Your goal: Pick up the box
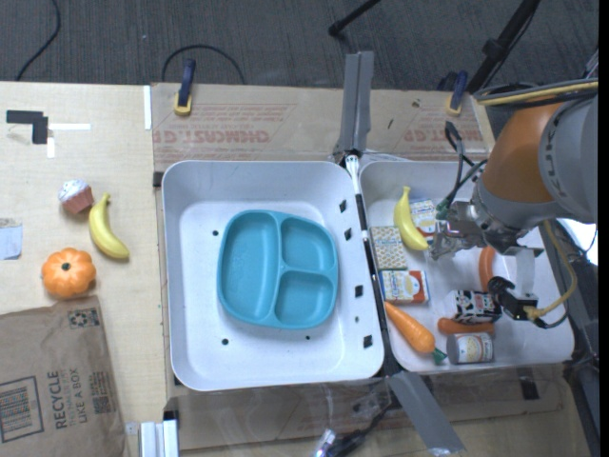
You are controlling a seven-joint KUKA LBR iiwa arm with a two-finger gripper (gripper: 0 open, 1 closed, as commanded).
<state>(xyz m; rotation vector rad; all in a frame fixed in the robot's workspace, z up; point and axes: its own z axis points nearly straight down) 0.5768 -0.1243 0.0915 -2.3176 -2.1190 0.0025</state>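
Observation:
In the right bin [547, 350], a patterned pale box [385, 247] lies near the left wall. Just below it is an orange-and-white box [403, 286]. A third small box [424, 215] sits behind a yellow banana [408, 221]. My gripper [445, 242] hangs low over the bin's middle, just right of the banana and the patterned box and above the orange-and-white box. The grey arm with its orange band [519, 155] covers the bin's upper right. I see no box in the gripper.
The right bin also holds a carrot [411, 327], a can [471, 348], a black-and-white carton [474, 305] and an orange piece [487, 265]. A blue divided plate [279, 269] lies in the left bin [181, 255]. A banana [107, 228], pumpkin [68, 273] and cupcake [75, 197] rest on the bench at left.

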